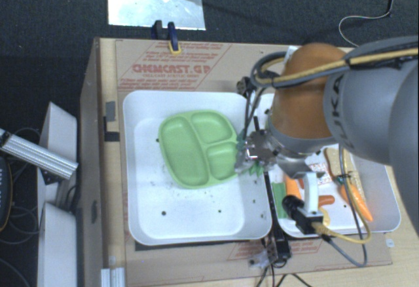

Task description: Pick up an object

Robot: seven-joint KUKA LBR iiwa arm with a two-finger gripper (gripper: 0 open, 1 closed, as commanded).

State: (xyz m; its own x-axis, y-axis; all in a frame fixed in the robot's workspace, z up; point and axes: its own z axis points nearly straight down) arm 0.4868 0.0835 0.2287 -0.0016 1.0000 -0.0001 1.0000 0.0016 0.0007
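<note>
A light green divided plate (196, 147) lies in the left white bin (190, 220), toward its upper right part. My gripper (248, 156) is at the plate's right rim, close to the wall between the two bins. The grey and orange wrist above it hides the fingertips and part of the right bin. I cannot see whether anything sits between the fingers.
The right bin (386, 217) holds a long orange carrot-like thing (359, 199), a small green thing (275, 189) and some printed items partly under the arm. Both bins rest on a brown cardboard sheet (170, 66). Small dark specks dot the left bin's floor.
</note>
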